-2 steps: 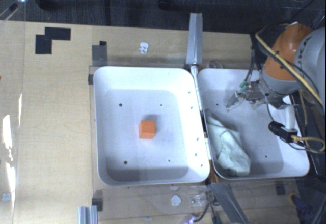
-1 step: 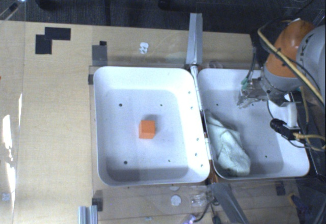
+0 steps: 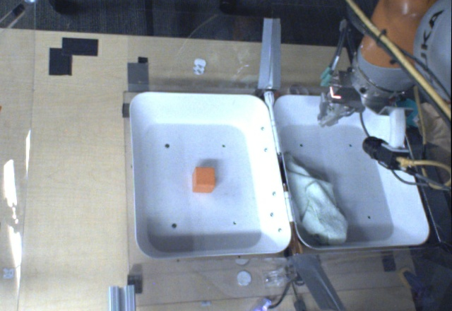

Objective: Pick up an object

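An orange cube (image 3: 204,179) lies near the middle of the left bin (image 3: 152,161). A crumpled white cloth (image 3: 318,203) rests against the left wall of the right bin (image 3: 395,218), toward its front. My gripper (image 3: 332,113) hangs over the back left part of the right bin, above the cloth and well to the right of the cube. I see nothing between its fingers.
A metal divider post (image 3: 269,55) stands behind the seam between the two bins. Black cables (image 3: 392,154) loop off the arm over the right bin's right side. Black tape marks (image 3: 70,54) lie on the wooden bench at back left.
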